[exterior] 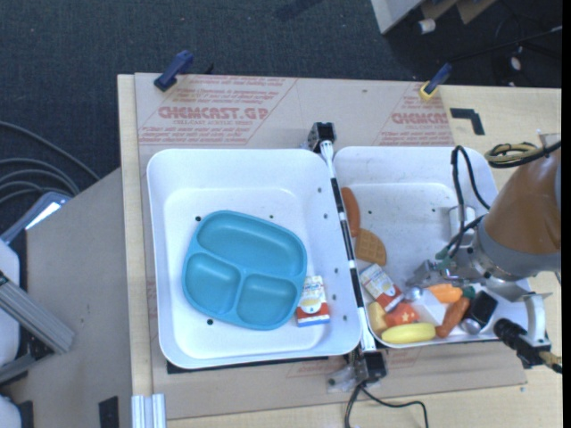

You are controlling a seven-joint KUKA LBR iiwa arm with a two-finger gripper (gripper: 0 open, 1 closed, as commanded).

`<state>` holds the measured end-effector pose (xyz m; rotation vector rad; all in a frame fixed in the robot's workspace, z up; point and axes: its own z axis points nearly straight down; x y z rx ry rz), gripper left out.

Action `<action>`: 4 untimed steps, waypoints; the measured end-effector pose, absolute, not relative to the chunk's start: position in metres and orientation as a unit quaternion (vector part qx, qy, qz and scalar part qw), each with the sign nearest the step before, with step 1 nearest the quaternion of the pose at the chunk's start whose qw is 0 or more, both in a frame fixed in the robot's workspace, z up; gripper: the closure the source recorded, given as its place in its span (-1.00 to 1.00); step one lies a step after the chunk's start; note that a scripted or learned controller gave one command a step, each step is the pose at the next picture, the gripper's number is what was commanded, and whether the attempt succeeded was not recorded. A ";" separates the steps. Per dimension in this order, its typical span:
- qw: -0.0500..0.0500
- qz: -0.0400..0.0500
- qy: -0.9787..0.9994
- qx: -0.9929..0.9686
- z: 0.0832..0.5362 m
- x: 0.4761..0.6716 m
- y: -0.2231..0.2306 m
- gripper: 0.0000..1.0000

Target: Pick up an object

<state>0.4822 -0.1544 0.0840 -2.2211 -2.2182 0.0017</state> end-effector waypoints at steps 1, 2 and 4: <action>0.000 0.000 -0.706 -0.708 0.094 0.483 -0.154 1.00; 0.000 0.000 -0.708 -0.707 0.182 0.579 -0.116 1.00; 0.002 0.001 -0.708 -0.707 0.260 0.510 -0.067 1.00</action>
